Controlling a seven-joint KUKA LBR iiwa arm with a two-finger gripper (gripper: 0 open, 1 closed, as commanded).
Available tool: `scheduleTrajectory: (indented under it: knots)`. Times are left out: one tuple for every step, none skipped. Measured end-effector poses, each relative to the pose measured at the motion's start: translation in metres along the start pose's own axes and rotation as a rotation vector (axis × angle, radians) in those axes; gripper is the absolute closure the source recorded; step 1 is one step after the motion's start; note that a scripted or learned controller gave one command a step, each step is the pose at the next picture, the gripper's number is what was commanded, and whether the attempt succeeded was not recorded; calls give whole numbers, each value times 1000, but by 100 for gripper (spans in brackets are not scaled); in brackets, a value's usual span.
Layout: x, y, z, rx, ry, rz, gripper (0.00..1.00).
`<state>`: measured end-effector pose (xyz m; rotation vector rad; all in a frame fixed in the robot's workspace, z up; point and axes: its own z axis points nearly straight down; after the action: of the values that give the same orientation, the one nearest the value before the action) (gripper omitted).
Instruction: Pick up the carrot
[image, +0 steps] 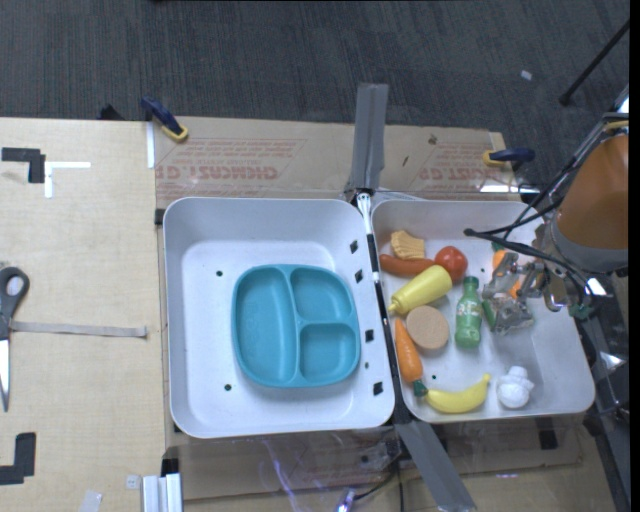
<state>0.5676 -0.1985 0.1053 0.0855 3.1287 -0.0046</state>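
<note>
End effector (510, 300): low in right bin (560, 395), right half, aperture indeterminate, nothing seen between fingers | Carrot (407, 351): lying at right bin's left wall, beside round tan disc (427, 328), above banana (458, 397) | Left bin (190, 330): 1 teal 3-compartment plate (297, 325)

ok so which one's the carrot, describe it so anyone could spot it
Look in the right-hand white bin, along its left wall beside the divider. The carrot lies there, below the yellow bottle and left of the round tan disc: a slim orange taper with a green tip, above the banana.
</note>
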Motion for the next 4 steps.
scheduleTrajectory:
  knots:
    - [4, 6, -45, -2, 5, -176, 100]
    - [4, 6, -45, -2, 5, -176, 0]
    - [-11, -5, 8, -2, 1, -77, 0]
    - [-13, -4, -3, 0, -2, -79, 100]
